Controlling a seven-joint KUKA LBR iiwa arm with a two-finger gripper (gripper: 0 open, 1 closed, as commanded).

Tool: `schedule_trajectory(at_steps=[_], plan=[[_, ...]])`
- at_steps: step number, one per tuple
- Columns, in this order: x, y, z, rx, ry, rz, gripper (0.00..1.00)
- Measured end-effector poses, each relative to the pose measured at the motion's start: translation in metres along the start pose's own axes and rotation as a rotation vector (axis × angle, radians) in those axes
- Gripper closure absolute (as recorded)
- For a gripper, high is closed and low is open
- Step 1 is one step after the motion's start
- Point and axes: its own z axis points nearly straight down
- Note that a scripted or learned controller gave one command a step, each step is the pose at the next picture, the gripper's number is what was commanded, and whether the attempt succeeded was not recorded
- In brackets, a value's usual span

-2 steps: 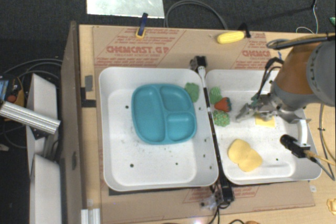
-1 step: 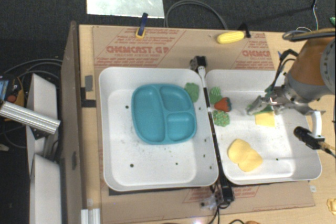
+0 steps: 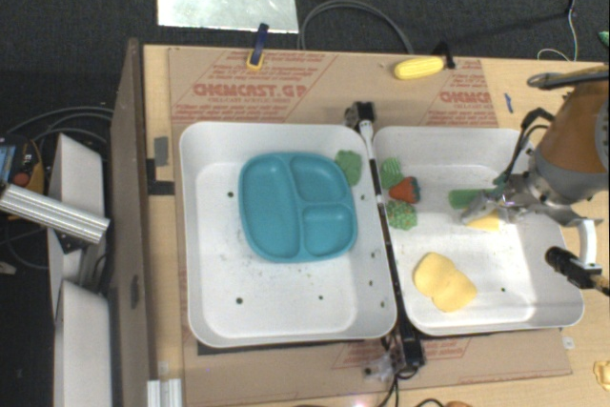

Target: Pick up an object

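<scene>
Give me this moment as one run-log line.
task: pick up an object | gripper: low in right bin, over small yellow piece beside green piece | grasp: not confirmed | left bin: blue tray

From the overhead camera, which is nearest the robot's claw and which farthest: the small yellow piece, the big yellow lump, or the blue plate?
Measured from the gripper in the right bin:
1. Small yellow piece, just below it.
2. Big yellow lump, lower in the same bin.
3. Blue divided plate, over in the left bin.
</scene>
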Motion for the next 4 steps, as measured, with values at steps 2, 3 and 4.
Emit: schedule_trajectory(at_steps=[2,3,4], plan=[[0.026,0.093,-0.03,-0.008,-0.001,-0.006,0.0],[0.07,-0.014,0.001,0.009,0.005,-0.002,0.0],[0.022,0.057,-0.002,-0.009,-0.003,-0.005,0.0]])
